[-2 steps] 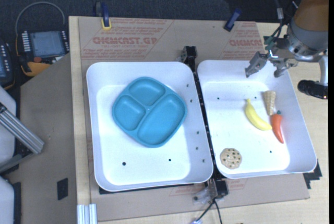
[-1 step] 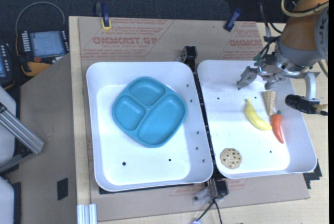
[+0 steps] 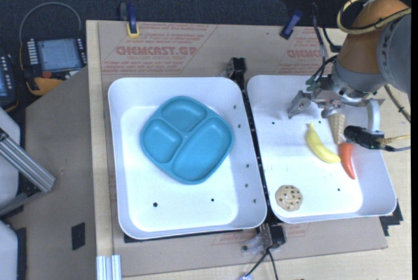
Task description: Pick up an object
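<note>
In the right bin (image 3: 281,161) lie a yellow banana (image 3: 321,145), an orange-red carrot (image 3: 348,158), a tan cone (image 3: 336,125) and a round cookie (image 3: 288,197). My gripper (image 3: 311,109) hangs over the bin's upper part, just up and left of the banana and beside the cone. Its two grey fingers are spread apart, and only white bin floor shows between them. It holds nothing.
A blue divided plate (image 3: 187,139) lies in the left bin (image 3: 130,207). The grey arm with its orange band (image 3: 375,17) comes in from the upper right, with cables trailing near the right bin's far edge. A black clamp (image 3: 236,67) sits between the bins at the back.
</note>
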Controlling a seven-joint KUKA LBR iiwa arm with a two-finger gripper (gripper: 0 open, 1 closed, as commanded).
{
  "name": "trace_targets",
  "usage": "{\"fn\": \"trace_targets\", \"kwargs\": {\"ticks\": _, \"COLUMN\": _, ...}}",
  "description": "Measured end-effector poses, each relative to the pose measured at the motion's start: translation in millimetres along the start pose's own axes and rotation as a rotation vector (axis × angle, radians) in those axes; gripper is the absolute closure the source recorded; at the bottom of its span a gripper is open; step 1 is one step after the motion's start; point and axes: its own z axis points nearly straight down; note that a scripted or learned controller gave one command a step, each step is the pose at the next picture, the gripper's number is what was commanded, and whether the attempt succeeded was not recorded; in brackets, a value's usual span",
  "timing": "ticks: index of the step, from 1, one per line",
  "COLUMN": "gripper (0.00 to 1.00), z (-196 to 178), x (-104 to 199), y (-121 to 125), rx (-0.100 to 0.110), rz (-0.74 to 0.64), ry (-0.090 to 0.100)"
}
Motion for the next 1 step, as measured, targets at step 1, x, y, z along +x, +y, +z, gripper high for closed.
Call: {"fn": "trace_targets", "kwargs": {"ticks": 1, "gripper": 1.0, "z": -14.0, "x": -0.3, "y": 1.3, "rx": -0.007, "rz": 0.0, "ry": -0.002}}
